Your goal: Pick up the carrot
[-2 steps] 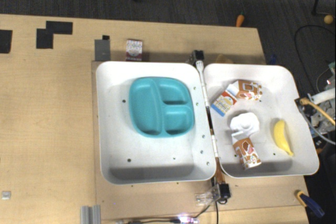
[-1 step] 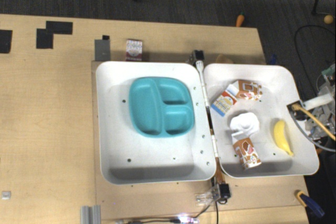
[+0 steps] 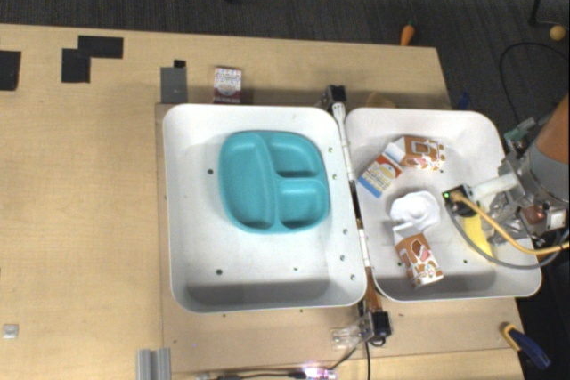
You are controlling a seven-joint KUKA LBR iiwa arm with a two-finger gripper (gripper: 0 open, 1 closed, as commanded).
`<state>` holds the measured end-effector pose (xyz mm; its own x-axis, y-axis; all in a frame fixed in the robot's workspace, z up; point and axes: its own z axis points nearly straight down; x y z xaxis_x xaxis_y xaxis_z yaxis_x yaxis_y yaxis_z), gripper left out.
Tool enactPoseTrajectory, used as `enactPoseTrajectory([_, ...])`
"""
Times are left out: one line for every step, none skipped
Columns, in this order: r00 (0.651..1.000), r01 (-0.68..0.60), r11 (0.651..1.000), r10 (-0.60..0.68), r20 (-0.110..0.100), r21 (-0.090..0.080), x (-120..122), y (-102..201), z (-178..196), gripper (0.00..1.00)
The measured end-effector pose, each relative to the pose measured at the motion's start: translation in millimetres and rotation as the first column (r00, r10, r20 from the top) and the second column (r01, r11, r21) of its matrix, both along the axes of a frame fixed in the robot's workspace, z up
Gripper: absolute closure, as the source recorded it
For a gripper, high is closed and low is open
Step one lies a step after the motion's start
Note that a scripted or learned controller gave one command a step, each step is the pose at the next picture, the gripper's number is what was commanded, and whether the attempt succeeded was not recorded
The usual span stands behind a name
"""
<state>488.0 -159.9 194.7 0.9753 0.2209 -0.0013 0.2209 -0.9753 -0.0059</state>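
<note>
Gripper (image 3: 524,216) hangs over right bin (image 3: 426,118) near cartons (image 3: 420,261), spread impossible to tell; it could seize a carton, not the carrot.

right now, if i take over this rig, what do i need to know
The gripper hangs over the right bin's right side; grip state unclear.
A small orange thing at the bench's far edge may be the carrot, too small to tell.
Cartons lie in the right bin, a teal plate in the left bin.
Nothing lifted yet; locating, grasping, lifting remain.
</note>
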Motion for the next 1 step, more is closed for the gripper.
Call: enactPoseTrajectory([1.0,0.01,1.0,-0.01,0.014,-0.01,24.8,-47.4,111.0,1.0])
